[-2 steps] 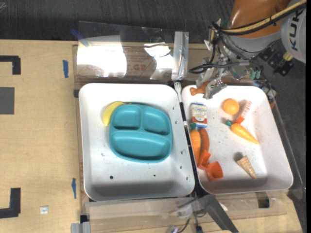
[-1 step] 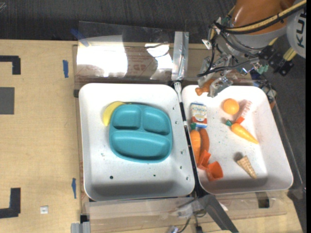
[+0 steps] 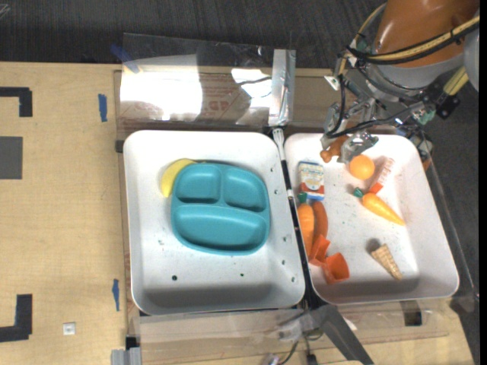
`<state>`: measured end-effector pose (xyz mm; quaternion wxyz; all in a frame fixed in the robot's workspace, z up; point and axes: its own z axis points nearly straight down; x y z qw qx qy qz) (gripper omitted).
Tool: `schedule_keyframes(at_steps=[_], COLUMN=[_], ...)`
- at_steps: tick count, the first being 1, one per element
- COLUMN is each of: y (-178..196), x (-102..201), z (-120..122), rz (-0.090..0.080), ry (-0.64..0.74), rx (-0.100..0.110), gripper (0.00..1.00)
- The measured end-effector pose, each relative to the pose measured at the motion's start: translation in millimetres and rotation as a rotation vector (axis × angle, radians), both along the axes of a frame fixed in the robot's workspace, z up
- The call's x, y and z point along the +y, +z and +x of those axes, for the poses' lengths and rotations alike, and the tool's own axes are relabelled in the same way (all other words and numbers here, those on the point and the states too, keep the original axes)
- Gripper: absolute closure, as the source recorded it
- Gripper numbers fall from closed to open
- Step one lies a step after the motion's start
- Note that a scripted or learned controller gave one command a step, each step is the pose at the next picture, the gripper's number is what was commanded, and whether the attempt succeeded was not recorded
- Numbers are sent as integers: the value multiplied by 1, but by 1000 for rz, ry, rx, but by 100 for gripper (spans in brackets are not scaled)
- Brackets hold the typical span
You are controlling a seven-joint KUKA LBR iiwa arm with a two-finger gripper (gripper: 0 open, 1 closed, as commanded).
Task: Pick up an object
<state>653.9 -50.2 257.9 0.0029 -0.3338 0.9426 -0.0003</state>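
Note:
The right bin (image 3: 426,276) holds several toys: an orange ball (image 3: 361,166), a carrot (image 3: 383,207), a waffle cone (image 3: 386,261), a small white carton (image 3: 310,179), an orange sausage-like piece (image 3: 306,220) and an orange cup (image 3: 335,265). My gripper (image 3: 348,141) hangs over the bin's back left corner, just left of and behind the ball. A small brown-orange bit (image 3: 328,155) shows at its lower left; whether it is a toy or part of the gripper is unclear. Cables and the wrist hide the gripper's tip.
The left bin (image 3: 144,204) carries a teal divided plate (image 3: 221,207) with a yellow piece (image 3: 172,175) poking out from under its back left. A clear plastic sheet (image 3: 205,86) lies behind the bins. The arm's orange band (image 3: 426,10) looms at the top right.

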Motion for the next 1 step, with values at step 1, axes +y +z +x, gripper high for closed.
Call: schedule_keyframes(at_steps=[1], y=[-2], x=[3], z=[8], rz=[0], ry=[211], rx=[-5], gripper=[100])
